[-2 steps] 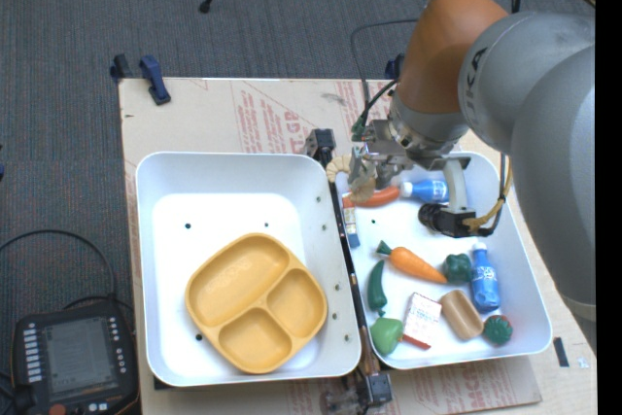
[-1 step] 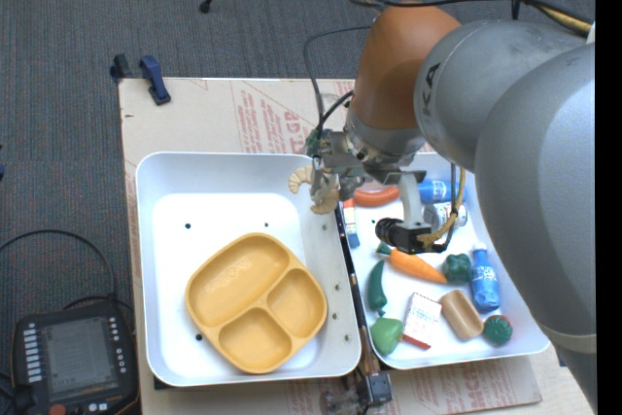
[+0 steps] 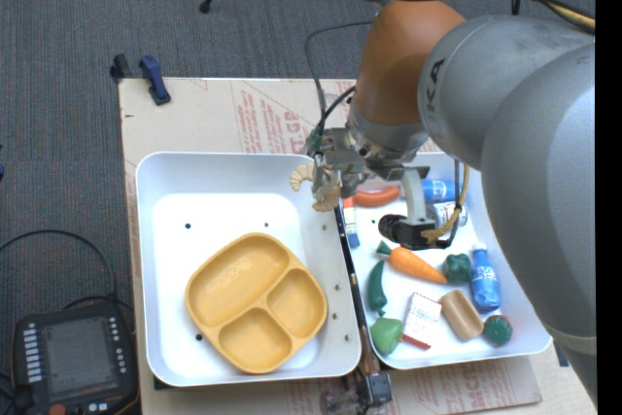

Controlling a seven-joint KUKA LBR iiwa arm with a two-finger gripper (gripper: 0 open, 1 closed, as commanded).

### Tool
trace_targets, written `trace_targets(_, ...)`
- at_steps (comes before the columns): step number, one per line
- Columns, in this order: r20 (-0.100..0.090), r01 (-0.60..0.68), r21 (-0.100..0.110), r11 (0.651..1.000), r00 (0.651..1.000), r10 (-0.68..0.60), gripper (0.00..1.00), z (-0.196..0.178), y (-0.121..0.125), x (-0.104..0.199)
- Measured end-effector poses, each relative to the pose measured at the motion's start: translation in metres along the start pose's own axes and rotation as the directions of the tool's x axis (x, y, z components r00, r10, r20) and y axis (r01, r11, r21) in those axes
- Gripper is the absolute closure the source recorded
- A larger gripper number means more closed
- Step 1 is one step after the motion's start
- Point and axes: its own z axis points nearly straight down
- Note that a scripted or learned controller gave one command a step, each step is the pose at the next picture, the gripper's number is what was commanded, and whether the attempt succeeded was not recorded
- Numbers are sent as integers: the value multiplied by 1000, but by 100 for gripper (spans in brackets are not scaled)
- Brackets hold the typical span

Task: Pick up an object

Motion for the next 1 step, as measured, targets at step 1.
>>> trace_targets(1,0,7,3,1000,1000,-7,100,-9,0,0)
